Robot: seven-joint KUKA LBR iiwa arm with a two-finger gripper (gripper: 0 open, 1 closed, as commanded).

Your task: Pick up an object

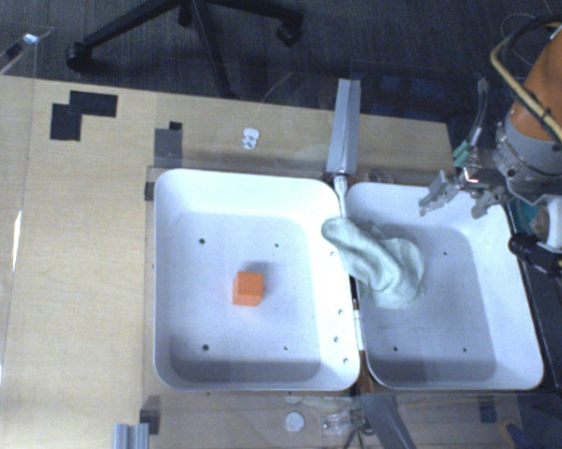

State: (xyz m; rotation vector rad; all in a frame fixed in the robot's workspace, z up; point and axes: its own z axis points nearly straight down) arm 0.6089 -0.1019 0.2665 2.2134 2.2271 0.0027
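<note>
Two bins: side by side on bench (pixel 73 255), touching at the middle.
Left bin (pixel 185 261): holds orange block (pixel 248 288), near the centre of the floor, alone.
Right bin (pixel 483 305): holds pale cloth (pixel 378 260), crumpled, one end draped over the shared rim.
Gripper (pixel 463 193): above the right bin's far edge, well apart from cloth and block; fingers spread, pinching nothing.
Arm (pixel 551 92): cut off at the right edge; upper part hard to make out.
Chair base (pixel 193 17): dark, beyond the bench, partly cropped.
</note>
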